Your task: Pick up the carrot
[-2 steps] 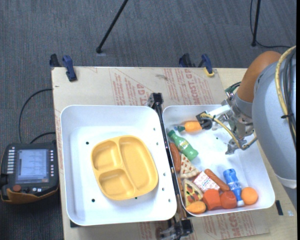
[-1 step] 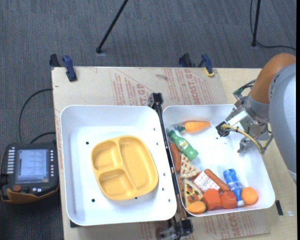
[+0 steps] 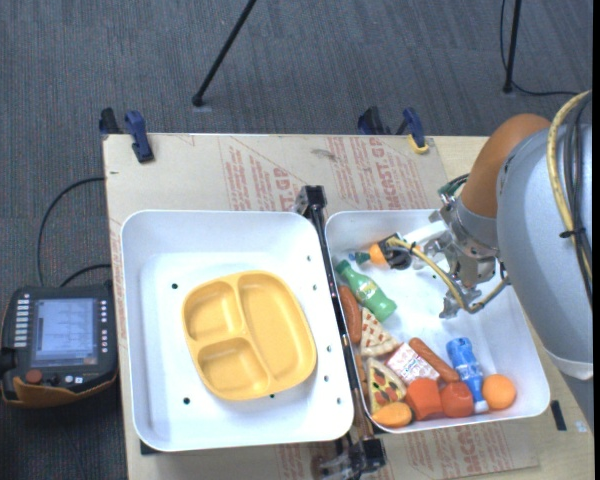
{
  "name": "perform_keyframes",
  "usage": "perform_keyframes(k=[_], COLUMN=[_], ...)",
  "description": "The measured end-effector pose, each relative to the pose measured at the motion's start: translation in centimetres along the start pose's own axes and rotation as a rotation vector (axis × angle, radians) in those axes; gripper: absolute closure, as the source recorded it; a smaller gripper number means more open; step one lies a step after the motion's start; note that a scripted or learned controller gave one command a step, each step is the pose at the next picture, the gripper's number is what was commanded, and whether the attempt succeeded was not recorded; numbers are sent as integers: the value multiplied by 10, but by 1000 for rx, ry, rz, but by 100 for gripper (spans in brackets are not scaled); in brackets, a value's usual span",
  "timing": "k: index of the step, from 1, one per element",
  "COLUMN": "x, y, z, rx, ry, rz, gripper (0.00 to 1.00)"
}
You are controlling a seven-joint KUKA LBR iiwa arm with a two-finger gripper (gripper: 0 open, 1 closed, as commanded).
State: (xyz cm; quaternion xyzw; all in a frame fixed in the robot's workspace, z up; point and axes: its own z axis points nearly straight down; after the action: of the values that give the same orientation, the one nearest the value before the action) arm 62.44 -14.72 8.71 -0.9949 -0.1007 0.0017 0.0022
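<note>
In the camera view the jaws (image 3: 467, 298) hung over the right bin (image 3: 525, 340), prongs apart with nothing between them. The carrot (image 3: 382, 254), a small orange piece with a green top, lay near the bin's far wall just beside a green bottle (image 3: 365, 288). Judged as the approach step; next the jaws would need shifting left over the carrot and lowering

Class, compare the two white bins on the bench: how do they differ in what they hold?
The left bin holds one thing, a yellow divided plate; the right bin holds many small toy foods, among them a green bottle and a blue bottle. The arm's pincer hangs over the right bin, not the left bin. Both are shallow and white.
</note>
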Motion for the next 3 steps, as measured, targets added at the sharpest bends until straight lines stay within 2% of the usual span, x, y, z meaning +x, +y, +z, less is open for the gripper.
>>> perform_keyframes(k=[1, 2, 3], x=[21, -95, -31], y=[-61, -25, -72], z=[0, 0, 0], rx=[1, -2, -2], ry=[-3, -1, 1], rz=[2, -93, -163], gripper=[0, 0, 0])
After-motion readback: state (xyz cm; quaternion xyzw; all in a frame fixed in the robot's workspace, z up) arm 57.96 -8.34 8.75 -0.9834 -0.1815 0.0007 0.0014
